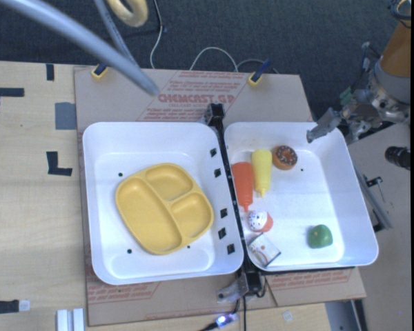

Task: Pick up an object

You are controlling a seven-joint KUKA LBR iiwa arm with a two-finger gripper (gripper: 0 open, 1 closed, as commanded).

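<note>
Hanging over the top right corner of the right bin (345,205), the jaws (322,129) sat at the end of the grey arm (393,81). They looked like one dark grey tip, so nobody could tell how far apart they were. Nothing sat between them, and they touched none of the toys. Most of the arm was cut off by the right side of the picture, and only a bit of its orange band showed.

Inside the right bin, an orange bottle (243,185) lay against the middle wall, and a yellow bottle (262,171) lay just beside it. Both were long and thin, running up and down the picture, side by side. A small brown donut (285,157) sat near the top of the yellow bottle and was the toy nearest the jaws. Lower down sat a little round white and orange toy (258,221), and below it a small thing with a clear wrapper (265,252) that was too hard to make out. A green toy (320,236) sat alone by the lower right corner.

In the left bin (96,185), a yellow plate (164,207) with three parts lay flat and slanted. Both bins rested on a brown board (193,95) on the worktop (27,185).
</note>
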